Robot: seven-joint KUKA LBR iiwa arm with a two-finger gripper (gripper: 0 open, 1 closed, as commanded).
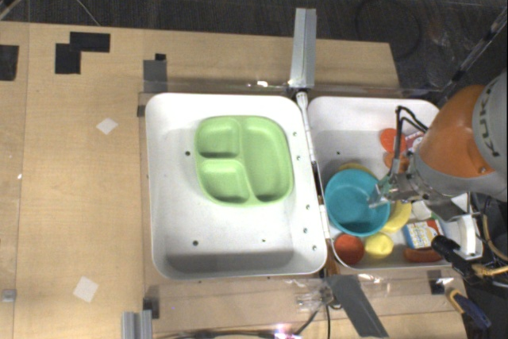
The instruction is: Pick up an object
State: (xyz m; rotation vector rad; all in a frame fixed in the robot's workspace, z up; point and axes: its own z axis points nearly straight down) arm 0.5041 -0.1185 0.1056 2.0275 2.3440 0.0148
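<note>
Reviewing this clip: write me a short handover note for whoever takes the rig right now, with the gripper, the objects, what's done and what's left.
Gripper: down in the right bin, at the right rim of the teal bowl; nothing visibly held.
Right bin also holds a yellow lemon, a red-orange fruit, an orange item and a small printed package, crowded together.
Left bin: a green divided tray.
Done: the arm is over the clutter.
Left: grasp and lift one object.

The grey arm (468, 147) leans in from the right, orange band uppermost. Its gripper (389, 190) hangs low, pointing leftward and down.
</note>
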